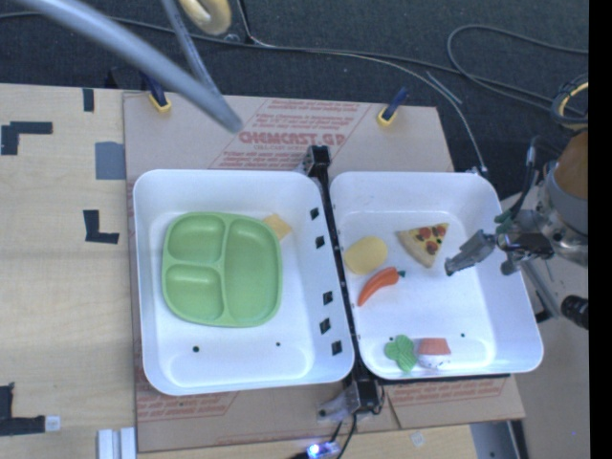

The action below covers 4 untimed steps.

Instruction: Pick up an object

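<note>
Gripper (pixel 470 253) sits over the right bin (pixel 507 323), near its right wall, reaching in from the right. Fingers look close together with nothing visible between them, so it grips nothing (small and a bit blurred, but no object is in the jaws).

Right bin contents: pizza slice (pixel 424 243) just left of the gripper tip, apart from it; yellow round piece (pixel 365 253) near the divider; orange carrot (pixel 378 285) just below it; green leafy piece (pixel 402 353) and a red-and-white piece (pixel 433 348) side by side at the near wall.

Left bin (pixel 153 352) holds a green compartment tray (pixel 222 268), with a small yellow piece (pixel 277 225) at the tray's upper right corner.

Both bins rest on a cardboard sheet (pixel 287 127).
</note>
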Motion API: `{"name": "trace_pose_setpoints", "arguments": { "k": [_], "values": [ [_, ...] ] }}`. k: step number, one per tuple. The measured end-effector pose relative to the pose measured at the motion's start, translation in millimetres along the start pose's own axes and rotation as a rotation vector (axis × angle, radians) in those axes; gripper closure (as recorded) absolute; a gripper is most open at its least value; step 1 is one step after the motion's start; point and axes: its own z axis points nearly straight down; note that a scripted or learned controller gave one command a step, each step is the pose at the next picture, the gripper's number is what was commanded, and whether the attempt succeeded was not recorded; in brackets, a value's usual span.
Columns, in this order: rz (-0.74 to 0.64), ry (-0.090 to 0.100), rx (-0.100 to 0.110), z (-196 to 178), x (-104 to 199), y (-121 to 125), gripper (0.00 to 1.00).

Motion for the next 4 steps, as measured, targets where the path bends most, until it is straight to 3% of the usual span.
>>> {"name": "trace_pose_setpoints", "arguments": {
  "k": [1,2,4],
  "values": [
    [-0.004,-0.002,-0.01,-5,0,2,0.0],
    [-0.003,-0.001,-0.004,58,5,5,0.0],
    [-0.003,-0.001,-0.005,147,7,10,0.0]
  ]
}}
